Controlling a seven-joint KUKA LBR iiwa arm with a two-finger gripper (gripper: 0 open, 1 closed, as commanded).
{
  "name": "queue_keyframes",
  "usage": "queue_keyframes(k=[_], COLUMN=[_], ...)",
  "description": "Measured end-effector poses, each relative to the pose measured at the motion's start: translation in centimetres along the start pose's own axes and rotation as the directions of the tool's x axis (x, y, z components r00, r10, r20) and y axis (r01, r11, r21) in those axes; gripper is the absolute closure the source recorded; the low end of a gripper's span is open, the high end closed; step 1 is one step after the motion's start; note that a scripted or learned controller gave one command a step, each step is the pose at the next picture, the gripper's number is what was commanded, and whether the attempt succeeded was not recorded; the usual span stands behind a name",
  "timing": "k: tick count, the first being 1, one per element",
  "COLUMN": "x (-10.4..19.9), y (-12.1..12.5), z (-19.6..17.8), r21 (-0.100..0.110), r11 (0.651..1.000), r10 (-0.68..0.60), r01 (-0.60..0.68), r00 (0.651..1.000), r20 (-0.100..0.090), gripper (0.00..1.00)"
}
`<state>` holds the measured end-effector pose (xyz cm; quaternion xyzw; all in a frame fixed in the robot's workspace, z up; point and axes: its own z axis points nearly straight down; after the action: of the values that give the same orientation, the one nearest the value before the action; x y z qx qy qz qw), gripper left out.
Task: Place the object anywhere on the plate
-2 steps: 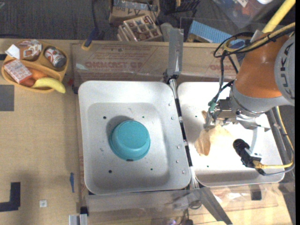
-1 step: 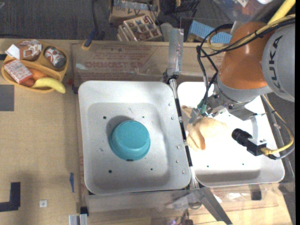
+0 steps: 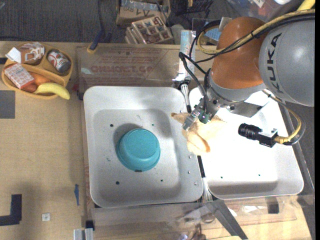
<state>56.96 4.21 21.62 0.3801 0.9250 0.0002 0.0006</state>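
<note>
The teal plate [image 3: 139,149], apparently face down, sits at the centre of the left bin [image 3: 95,104], awaiting the object. The pale yellow, banana-like object [image 3: 199,140] straddles the rims between the bins, at the plate's 3 o'clock. The jaws [image 3: 192,119] hang at its upper end; grip state cannot be determined. The arm [image 3: 280,59] reads "KUKA".
</note>
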Motion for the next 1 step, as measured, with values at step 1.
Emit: queue_keyframes(k=[1], x=[-0.1], y=[5.71], z=[-0.84], r21=[-0.002], r11=[0.921], r10=[-0.389], r01=[0.389], r00=[0.921], r20=[0.001], gripper=[1.0])
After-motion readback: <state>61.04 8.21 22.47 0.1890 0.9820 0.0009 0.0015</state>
